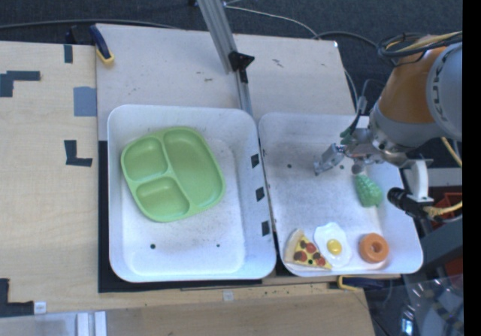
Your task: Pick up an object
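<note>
In the right bin (301,139) lie several toy foods. A green leafy piece (368,192) rests near the right wall. A pizza slice (307,249), a fried egg (331,240) and an orange donut (373,247) line the front edge. My gripper (340,167) hangs over the middle-right of this bin, just up and left of the green piece. It is open, and nothing sits between its fingers. The grey arm with its orange band (409,98) comes in from the right.
The left bin (135,252) holds a green divided plate (171,173). A metal pole (214,15) slants down from the top to the gap between the bins. A blue and yellow tool (101,45) lies on the bench at the back left.
</note>
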`<state>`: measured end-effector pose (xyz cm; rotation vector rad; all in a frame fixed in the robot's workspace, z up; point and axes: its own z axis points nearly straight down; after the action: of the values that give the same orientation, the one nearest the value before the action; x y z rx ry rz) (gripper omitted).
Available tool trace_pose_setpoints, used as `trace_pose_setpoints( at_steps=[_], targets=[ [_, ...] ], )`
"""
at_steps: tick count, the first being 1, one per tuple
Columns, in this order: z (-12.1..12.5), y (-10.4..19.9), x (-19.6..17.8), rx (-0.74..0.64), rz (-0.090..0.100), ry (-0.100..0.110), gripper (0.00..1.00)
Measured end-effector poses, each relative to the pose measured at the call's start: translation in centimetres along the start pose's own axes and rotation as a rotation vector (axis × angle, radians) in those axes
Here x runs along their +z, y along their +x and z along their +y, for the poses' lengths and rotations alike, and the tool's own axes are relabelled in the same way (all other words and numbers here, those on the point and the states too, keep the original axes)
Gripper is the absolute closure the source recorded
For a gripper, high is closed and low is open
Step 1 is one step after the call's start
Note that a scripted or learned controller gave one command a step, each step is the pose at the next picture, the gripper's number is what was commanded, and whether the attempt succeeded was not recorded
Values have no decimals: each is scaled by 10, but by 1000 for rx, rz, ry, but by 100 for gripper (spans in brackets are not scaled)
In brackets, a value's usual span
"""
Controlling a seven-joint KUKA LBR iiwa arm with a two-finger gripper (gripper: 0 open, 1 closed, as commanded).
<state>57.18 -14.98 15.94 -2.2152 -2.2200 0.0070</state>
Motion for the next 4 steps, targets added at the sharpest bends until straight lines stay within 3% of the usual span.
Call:
trace_pose_setpoints(
  at_steps=[2, 3, 4],
  targets=[
    [-2, 7, 71, 0, -3, -6, 0],
    [-1, 8, 60, -1, -1, -6, 100],
    [-3, 14, 17, 0, -1, -9, 100]
  ],
)
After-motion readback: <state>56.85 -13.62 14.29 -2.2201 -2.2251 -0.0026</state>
